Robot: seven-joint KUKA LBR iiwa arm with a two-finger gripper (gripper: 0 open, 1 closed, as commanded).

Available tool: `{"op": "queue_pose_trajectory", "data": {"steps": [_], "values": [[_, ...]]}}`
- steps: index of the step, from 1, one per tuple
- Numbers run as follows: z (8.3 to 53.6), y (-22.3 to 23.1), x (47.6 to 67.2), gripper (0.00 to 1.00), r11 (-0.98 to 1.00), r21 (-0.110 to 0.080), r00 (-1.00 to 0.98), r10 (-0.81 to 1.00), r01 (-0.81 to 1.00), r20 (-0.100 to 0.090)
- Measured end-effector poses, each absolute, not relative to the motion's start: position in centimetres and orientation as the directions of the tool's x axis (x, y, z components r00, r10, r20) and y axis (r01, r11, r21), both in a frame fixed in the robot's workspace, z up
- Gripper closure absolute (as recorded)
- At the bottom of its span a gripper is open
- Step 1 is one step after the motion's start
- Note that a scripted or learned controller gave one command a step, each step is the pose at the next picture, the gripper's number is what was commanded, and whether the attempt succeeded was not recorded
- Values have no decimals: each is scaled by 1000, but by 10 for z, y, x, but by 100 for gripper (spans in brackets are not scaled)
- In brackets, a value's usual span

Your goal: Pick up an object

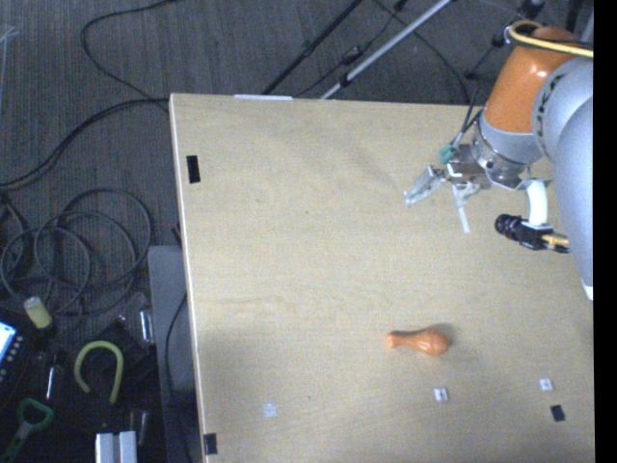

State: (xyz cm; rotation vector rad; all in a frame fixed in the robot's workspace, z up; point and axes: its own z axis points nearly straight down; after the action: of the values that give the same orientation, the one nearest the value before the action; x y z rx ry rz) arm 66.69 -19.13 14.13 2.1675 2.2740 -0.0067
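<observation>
The pear-shaped orange object (420,341) lay on a pale tan wooden board (289,258). The arm's band (525,83) was orange above silver fingers (421,189).

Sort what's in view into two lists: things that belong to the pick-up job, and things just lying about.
Belongs to the job:
- orange pear-shaped object on the bench top
- gripper, jaws spread, above the bench and apart from the object

Just lying about:
- black cables on the floor
- green hook-shaped tool
- small white markers on the bench
</observation>
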Motion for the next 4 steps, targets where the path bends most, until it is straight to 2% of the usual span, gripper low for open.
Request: {"op": "queue_pose_trajectory", "data": {"steps": [1,2,3,4], "values": [[132,-224,668,0,137,-1,-137,991,991,-4],[111,-222,669,0,346,-1,-346,938,938,-2],[85,-197,669,0,479,0,-479,878,878,-2],[95,-196,670,100,479,3,-479,878,878,-3]]}}
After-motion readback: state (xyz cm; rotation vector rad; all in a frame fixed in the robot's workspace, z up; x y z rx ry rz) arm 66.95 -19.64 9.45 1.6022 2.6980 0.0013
